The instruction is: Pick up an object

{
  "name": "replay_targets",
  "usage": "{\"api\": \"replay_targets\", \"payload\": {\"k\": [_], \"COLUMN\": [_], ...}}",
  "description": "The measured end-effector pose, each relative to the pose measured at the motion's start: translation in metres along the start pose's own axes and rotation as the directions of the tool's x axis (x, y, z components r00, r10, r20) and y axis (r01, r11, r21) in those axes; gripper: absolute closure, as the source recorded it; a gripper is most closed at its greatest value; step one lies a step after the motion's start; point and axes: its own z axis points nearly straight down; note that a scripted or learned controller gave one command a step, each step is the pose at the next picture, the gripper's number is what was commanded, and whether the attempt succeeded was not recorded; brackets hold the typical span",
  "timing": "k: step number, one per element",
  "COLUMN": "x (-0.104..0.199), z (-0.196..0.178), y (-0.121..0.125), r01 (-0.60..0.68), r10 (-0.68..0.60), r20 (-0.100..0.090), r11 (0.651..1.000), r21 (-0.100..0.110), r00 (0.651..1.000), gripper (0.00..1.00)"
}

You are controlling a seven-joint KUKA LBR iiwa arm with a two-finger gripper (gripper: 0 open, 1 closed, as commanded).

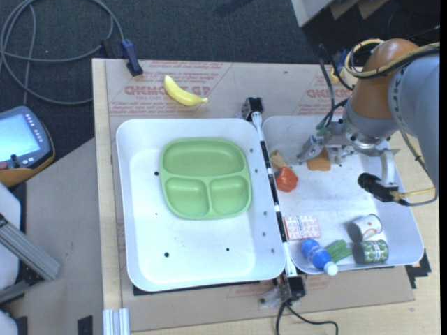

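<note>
My gripper (324,152) hangs low in the back left part of the right bin (398,208), under the grey arm with its orange band (380,61). It is open, with one finger (307,150) left of and one right of a small orange-brown piece (320,164) on the bin floor. Nothing is lifted. Just to the left lie a red-orange fruit (286,180) and a tan lump (278,159) by the bin wall.
Along the right bin's front lie a printed packet (302,225), a blue bottle (318,255), a green piece (338,249), a can (374,251) and a white cup (368,225). A green divided plate (206,176) sits in the left bin (140,243). A banana (183,91) lies behind it.
</note>
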Motion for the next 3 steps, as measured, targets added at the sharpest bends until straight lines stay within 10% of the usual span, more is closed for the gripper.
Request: {"api": "replay_targets", "payload": {"k": [1,2,3], "x": [-0.008,-0.007,-0.007], "z": [0.000,-0.011,-0.011], "y": [0.004,0.005,0.005], "r01": [0.000,0.001,0.000], "r10": [0.000,-0.001,0.000], "r20": [0.001,0.002,0.002], "r11": [1.000,1.000,1.000], "r21": [-0.003,-0.008,-0.007], "r00": [1.000,1.000,1.000], "gripper": [0.00,1.00,0.00]}}
